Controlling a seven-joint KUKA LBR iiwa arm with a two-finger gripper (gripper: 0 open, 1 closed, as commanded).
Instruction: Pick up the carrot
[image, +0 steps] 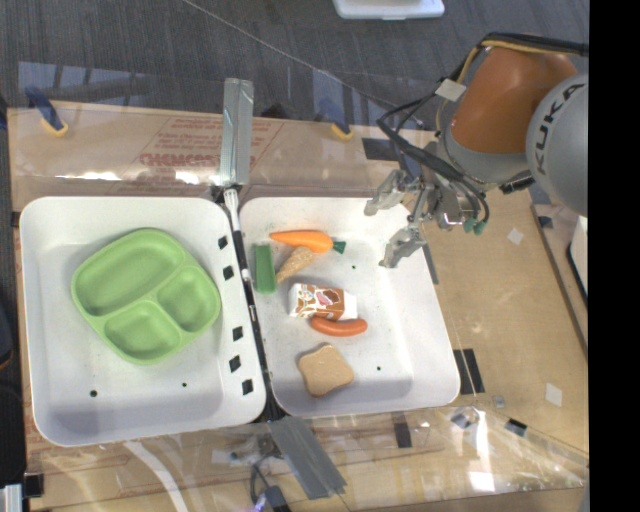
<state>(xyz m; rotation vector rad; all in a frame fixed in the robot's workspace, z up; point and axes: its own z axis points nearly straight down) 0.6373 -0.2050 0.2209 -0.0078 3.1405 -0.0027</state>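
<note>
1. The carrot (301, 240) lies flat near the 12 o'clock edge of the right bin (420, 350), its long axis running 9 to 3 o'clock, green stub at the 3 o'clock end.
2. Just at its 6 o'clock side sit a green stick (264, 268) and a tan cone-shaped piece (292, 265) — the cone looks close to touching the carrot's underside.
3. Further toward 6 o'clock: a small printed packet (318, 301), a sausage (338, 326) and a bread slice (325, 370). The left bin (40, 330) carries a green divided plate (145, 295).
4. The gripper (395, 225) hangs at the carrot's 3 o'clock, apart from it, fingers spread and holding nothing.
5. Judgement: the carrot looks like a light, rigid, smooth plastic toy — likely to roll or slip. The thick orange middle seems best, fingers closing across its width from 12 and 6 o'clock, though the cone crowds the 6 o'clock side.
</note>
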